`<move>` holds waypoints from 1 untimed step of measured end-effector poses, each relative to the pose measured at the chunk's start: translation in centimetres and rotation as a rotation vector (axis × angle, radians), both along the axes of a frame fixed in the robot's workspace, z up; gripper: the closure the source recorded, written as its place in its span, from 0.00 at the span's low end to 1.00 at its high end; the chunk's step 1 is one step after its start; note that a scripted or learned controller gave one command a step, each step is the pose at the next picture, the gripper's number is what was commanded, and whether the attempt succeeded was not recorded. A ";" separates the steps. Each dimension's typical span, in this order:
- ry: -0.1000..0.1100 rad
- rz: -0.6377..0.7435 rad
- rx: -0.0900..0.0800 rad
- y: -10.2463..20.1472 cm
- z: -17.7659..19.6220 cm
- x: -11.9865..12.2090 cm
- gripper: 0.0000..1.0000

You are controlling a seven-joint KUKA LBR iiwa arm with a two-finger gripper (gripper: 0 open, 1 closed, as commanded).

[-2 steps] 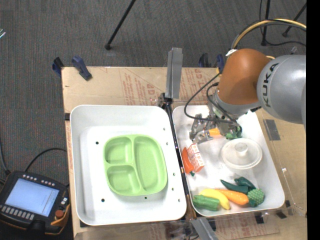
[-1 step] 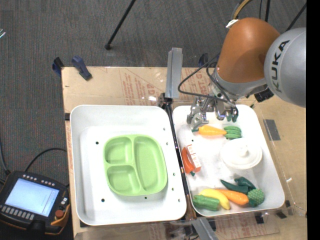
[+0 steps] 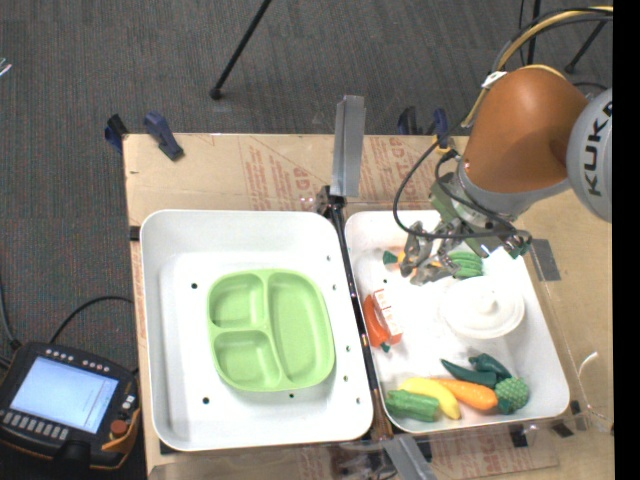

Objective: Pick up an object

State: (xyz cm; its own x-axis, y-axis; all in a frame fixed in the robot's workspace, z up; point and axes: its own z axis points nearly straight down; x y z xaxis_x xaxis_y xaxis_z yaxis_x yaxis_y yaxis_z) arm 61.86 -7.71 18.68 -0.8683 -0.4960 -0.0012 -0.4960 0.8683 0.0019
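My gripper (image 3: 429, 265) hangs over the back of the right bin (image 3: 556, 368), under the orange band of the arm (image 3: 520, 133). A light green toy (image 3: 467, 263) lies just to its right, and a small dark green piece (image 3: 390, 258) just to its left. A white bowl (image 3: 483, 311) sits in front of the gripper. A red-orange carton (image 3: 381, 320) lies by the bin's left wall. Along the front are a green cucumber (image 3: 412, 405), a yellow banana (image 3: 430, 387), an orange carrot (image 3: 472, 396), a broccoli (image 3: 513, 394) and a dark green pepper (image 3: 478, 368).
The left bin (image 3: 170, 268) holds a light green divided plate (image 3: 270, 330). A grey metal post (image 3: 348, 153) stands behind the gap between the bins. A teach pendant (image 3: 65, 398) lies off the bench at the lower left.
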 end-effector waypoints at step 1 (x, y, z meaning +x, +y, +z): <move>-0.006 0.048 0.001 6.8 3.5 0.5 1.00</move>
